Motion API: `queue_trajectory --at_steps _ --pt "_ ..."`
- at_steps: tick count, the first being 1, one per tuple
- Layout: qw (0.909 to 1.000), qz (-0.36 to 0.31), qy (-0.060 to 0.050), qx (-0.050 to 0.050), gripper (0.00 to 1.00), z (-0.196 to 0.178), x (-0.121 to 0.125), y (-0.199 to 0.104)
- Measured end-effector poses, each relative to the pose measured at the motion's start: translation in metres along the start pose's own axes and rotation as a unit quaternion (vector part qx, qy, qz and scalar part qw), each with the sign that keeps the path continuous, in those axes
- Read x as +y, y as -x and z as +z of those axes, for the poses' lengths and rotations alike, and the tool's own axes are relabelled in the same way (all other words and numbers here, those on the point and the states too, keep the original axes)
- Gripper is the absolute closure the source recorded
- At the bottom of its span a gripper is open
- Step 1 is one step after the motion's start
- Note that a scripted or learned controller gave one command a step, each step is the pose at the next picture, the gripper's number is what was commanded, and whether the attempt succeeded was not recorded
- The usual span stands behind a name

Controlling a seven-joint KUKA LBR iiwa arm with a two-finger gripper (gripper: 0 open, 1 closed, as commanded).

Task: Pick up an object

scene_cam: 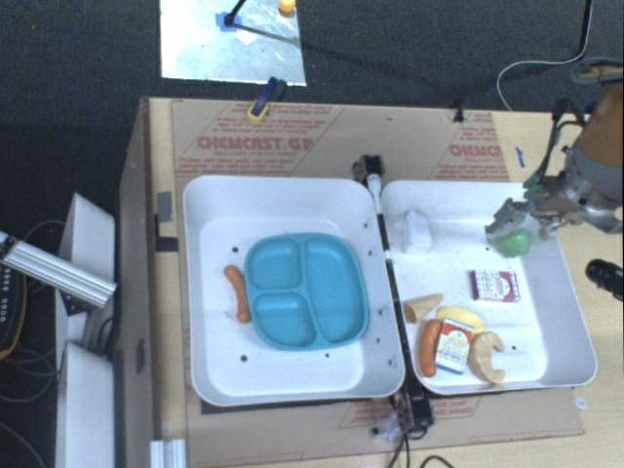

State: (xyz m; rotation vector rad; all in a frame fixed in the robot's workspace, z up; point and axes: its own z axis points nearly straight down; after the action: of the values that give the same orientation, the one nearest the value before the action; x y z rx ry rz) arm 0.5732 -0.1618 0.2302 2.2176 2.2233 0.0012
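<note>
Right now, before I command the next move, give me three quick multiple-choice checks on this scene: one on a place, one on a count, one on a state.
1. Where is the blue divided plate?
A. left bin
B. right bin
C. on the bench outside the bins

2. How many compartments does the plate have?
A. two
B. three
C. five

3. The gripper is:
A. over the left bin
B. at the green object in the right bin
C. over the plate

A: the plate lies in the left bin.
B: three hollows show.
B: it sits by the green object.

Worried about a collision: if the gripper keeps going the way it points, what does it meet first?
Likely the green object right below the gripper, in the right bin; depth is unclear.
</note>
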Motion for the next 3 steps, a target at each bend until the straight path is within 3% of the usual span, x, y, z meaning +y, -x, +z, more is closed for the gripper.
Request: queue_trajectory --at_steps 1,2,3 --pt "1.0 0.001 -0.002 0.0 0.0 0.127 0.023 0.045" --pt "1.0 0.001 0.0 0.0 0.0 0.123 -0.003 0.045" --pt "1.0 0.0 0.0 0.0 0.0 0.146 0.043 0.044"
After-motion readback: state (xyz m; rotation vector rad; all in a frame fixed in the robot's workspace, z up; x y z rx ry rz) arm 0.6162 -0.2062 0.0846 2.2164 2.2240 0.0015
